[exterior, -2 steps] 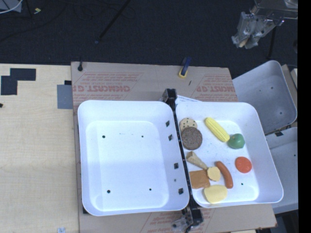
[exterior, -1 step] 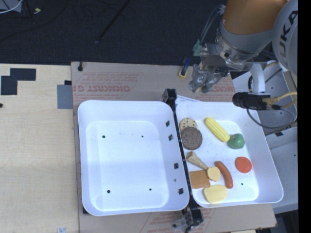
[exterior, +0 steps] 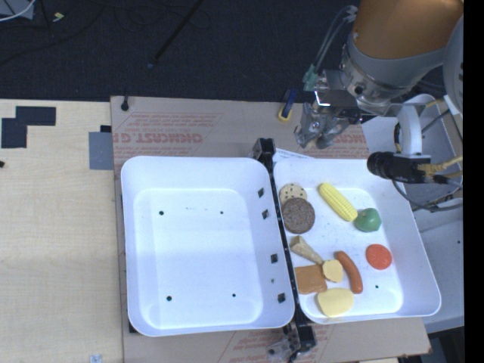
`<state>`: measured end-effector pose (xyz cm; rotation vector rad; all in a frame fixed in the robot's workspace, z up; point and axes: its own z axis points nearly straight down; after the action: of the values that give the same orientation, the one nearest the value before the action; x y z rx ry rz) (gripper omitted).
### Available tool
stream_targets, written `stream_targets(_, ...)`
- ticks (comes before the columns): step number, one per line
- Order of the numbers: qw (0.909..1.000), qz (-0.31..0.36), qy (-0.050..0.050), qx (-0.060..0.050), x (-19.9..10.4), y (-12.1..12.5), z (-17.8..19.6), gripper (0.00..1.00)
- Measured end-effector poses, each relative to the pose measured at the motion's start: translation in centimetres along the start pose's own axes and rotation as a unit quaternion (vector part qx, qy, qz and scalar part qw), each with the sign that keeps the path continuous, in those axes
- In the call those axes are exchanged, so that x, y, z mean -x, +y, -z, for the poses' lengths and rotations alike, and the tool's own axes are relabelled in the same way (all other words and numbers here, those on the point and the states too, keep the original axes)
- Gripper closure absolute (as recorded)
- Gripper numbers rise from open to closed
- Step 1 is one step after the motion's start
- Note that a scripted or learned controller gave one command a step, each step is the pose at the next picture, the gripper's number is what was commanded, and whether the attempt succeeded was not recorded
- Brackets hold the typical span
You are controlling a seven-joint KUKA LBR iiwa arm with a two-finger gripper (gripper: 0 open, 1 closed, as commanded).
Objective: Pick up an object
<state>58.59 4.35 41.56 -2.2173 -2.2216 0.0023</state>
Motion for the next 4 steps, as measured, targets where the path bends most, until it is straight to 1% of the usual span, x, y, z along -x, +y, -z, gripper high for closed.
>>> stream_targets(1, 1.0000, -0.001, 0.000, 0.002, 0.7, 0.2, 4.2, 1.00)
stream_targets(2, 1.0000, -0.002, -0.001, 0.005, 3.0, 1.1, 12.7, 1.00)
stream_targets(3, 1.0000, -0.003, -0.001, 0.000, 7.8, 4.1, 12.1, 1.00)
stream_targets(4, 1.0000, -0.002, -0.001, 0.000, 12.4, 5.7, 12.2, 1.00)
